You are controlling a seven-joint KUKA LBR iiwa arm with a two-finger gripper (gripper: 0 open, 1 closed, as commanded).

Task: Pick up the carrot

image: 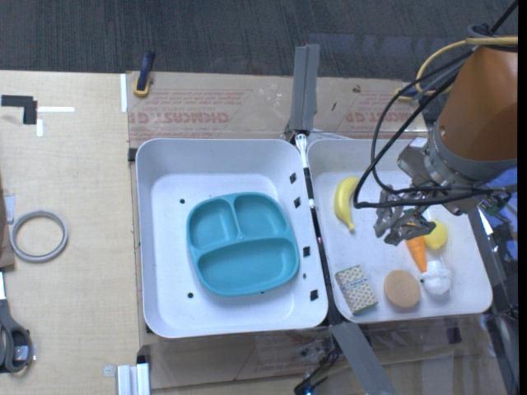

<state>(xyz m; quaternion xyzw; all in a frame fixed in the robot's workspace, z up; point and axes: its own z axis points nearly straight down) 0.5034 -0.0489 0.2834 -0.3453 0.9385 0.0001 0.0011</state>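
The carrot [419,254] is a short orange wedge lying in the right bin [469,303], near its right side. My gripper [405,227] hangs directly over the carrot's upper end and hides that end. The carrot's lower part sticks out below the gripper toward the bin's front. It appears to rest on the bin floor. The arm's orange band [486,97] and black cables sit above the gripper at the right.
In the right bin lie a banana [346,202], a yellow fruit [437,235] touching the carrot, a white object [436,279], a round tan disc [402,289] and a small patterned box [356,288]. The left bin [156,220] holds a blue divided plate [243,243].
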